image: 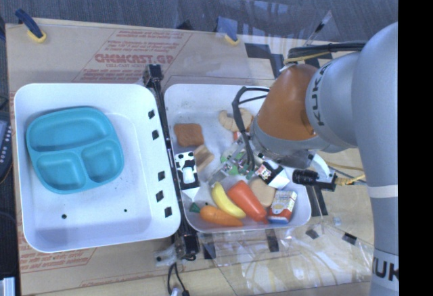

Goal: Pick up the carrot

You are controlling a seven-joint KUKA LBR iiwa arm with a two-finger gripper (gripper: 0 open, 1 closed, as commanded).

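Lying below the end effector (238, 161), the carrot (247, 201) touches a banana (226, 199).

Two shallow white plastic bins (40, 234) sit smooth and faintly glossy on a matt brown cardboard sheet (101, 51). A sectioned turquoise plastic plate (73, 147) shows a satin sheen. The smooth orange plastic carrot (220, 216) gleams beside a glossy yellow plastic banana (226, 200).

Orange carrot (246, 201), yellow banana (226, 201), turquoise tray (73, 148), white bins (40, 220).
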